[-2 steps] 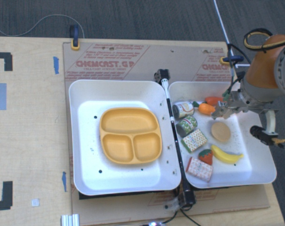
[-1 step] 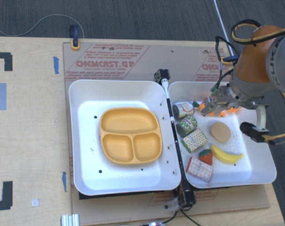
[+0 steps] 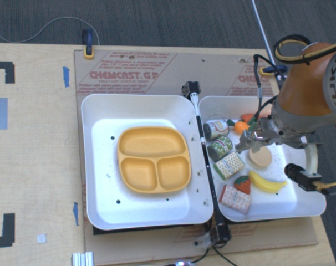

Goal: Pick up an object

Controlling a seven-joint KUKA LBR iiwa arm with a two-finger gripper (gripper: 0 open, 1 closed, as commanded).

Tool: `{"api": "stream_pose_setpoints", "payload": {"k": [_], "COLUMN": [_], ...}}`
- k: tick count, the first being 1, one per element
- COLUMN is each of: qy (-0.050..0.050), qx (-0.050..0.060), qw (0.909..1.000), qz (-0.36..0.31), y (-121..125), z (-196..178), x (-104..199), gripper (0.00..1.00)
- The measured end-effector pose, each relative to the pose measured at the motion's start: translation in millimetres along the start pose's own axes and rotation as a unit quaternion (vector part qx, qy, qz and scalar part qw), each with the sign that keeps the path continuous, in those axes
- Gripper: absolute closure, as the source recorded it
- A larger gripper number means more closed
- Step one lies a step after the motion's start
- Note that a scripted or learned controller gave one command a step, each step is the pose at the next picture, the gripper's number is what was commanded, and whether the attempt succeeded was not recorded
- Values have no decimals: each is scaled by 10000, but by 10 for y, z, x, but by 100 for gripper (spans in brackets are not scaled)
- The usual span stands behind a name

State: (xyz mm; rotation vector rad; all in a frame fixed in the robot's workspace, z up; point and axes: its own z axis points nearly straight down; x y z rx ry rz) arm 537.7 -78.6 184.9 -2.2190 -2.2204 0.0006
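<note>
Your grey arm with the orange band (image 3: 306,82) reaches in from the right and bends down over the far right part of the right-hand shallow white bin (image 3: 309,206), its wrist held above the bin's back half. The two-finger gripper (image 3: 255,139) hangs low at the wrist's left side, just above the round tan slice-shaped toy (image 3: 260,158) and close to the small orange ball (image 3: 240,127); you cannot tell from this view whether the claw is apart or together, and nothing shows clamped in it. The things to pick all lie in that right bin: a grey-green tin can on its side (image 3: 216,128) near the back left corner, a second green-labelled can (image 3: 221,147) just in front of it, a pale patterned block (image 3: 229,165) below that, a yellow toy banana (image 3: 266,182) toward the front, a small red strawberry-like piece (image 3: 243,184) touching the banana's left end, and a pink speckled box (image 3: 235,199) at the front left. The left-hand white bin (image 3: 96,165) holds a yellow three-compartment plastic plate (image 3: 154,159), lying flat in its middle, well apart from the gripper. Both bins sit on a brown cardboard sheet (image 3: 129,71) on the pale wooden bench (image 3: 35,148).
</note>
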Motion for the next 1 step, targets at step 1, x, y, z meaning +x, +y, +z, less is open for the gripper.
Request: {"api": "stream_pose_setpoints", "payload": {"k": [1], "qy": [-4], "qx": [-17], "qw": [10000], "qz": [-7], "y": [268], "z": [3], "x": [820], "gripper": [100]}}
